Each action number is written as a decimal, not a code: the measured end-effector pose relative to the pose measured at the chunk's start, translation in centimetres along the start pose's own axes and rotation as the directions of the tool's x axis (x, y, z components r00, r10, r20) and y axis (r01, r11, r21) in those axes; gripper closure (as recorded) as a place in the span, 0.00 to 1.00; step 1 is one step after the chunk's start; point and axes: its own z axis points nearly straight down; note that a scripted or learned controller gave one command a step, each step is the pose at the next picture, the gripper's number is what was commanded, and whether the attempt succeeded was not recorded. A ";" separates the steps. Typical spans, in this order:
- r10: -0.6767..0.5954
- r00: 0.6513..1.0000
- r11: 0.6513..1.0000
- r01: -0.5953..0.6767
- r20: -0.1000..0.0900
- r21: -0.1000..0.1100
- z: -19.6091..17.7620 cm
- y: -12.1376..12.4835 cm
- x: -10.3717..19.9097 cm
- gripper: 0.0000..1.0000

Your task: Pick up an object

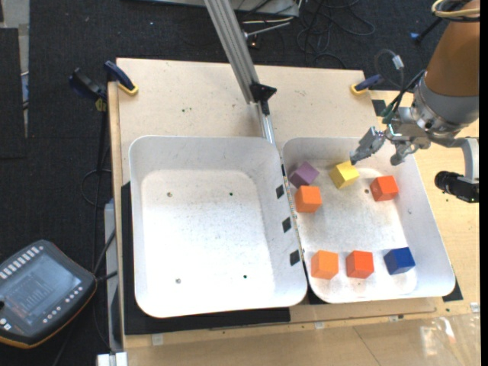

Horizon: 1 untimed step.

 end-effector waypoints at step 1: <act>-0.001 1.000 1.000 0.001 0.001 -0.004 -0.2 0.1 0.0 0.00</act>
